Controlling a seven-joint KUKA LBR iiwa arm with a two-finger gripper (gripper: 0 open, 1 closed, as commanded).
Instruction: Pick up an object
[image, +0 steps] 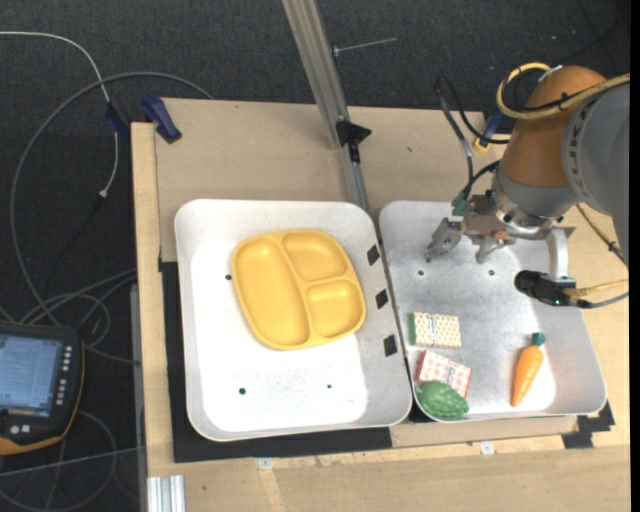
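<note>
My gripper (462, 243) hangs over the back part of the right bin (470, 290), its two fingers spread open with nothing between them. Well in front of it, near the bin's front edge, lie a patterned packet (437, 328), a red-and-white packet (444, 371) and a green leafy toy (442, 400). An orange toy carrot (527, 370) lies at the front right. All of these are apart from the gripper.
The left bin (215, 390) holds a yellow divided plate (297, 287). A metal pole (330, 90) slants up behind the bins. Black clips (380, 300) sit on the seam between the bins. A tablet (30, 385) lies off the bench at left.
</note>
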